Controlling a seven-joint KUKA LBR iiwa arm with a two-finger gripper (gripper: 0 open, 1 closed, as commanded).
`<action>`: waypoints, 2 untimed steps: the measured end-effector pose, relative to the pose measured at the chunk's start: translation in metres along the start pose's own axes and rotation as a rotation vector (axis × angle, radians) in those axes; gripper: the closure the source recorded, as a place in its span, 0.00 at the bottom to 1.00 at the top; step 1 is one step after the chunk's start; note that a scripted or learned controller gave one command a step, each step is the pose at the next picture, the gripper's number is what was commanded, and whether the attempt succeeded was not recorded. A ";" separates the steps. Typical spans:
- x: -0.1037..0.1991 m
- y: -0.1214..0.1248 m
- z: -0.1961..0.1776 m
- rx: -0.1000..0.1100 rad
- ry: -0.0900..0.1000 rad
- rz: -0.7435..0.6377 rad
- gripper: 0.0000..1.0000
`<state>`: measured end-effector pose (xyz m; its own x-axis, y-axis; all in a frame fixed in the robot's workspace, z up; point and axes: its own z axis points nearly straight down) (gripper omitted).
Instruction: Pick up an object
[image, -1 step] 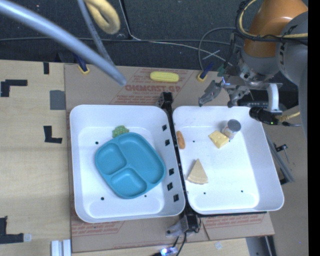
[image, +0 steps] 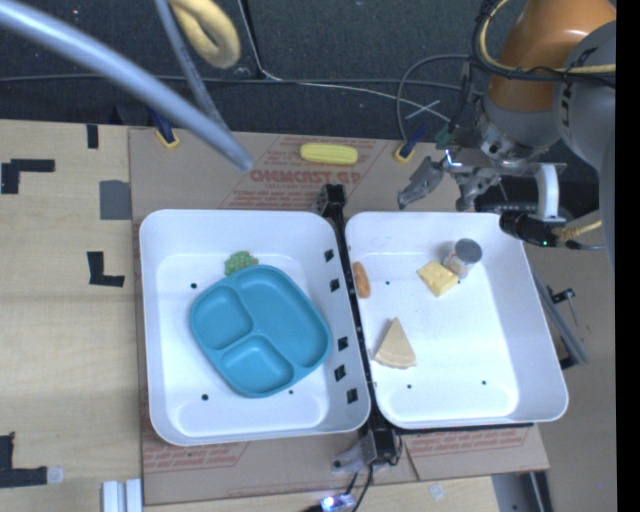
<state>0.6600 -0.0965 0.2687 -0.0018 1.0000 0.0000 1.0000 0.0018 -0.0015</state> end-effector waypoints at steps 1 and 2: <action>0.006 -0.006 0.047 0.004 -0.001 0.001 0.00; 0.003 -0.014 0.109 0.007 -0.001 0.001 0.00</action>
<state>0.6461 -0.0938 0.1596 -0.0007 1.0000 -0.0010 1.0000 0.0007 -0.0082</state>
